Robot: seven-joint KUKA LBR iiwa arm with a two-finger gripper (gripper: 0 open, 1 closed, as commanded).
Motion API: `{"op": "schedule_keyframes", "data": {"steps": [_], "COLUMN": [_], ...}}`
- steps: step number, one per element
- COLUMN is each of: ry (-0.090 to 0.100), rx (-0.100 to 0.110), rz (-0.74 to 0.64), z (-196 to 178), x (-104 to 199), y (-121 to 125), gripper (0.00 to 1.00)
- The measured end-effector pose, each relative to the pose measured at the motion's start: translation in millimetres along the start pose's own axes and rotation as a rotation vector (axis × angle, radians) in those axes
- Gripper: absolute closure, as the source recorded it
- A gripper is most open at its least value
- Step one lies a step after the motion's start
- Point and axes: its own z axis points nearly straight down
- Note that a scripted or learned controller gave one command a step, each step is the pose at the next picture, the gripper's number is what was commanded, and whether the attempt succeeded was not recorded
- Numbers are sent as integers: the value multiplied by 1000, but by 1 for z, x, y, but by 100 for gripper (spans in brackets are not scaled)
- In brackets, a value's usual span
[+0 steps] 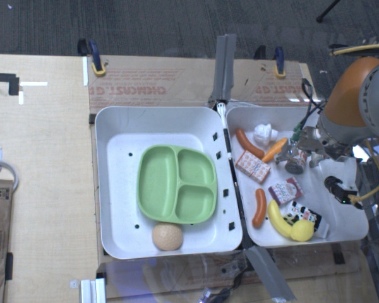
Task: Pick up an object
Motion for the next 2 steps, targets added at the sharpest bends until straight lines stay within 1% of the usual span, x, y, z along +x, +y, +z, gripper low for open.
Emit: {"op": "schedule_keyframes", "data": {"steps": [1, 2], "ry": [0, 0], "rx": [-1, -1], "rz": [-273, -405], "z": [-1, -1], "x": [-26, -40], "y": [-3, -36], "gripper": [0, 0]}}
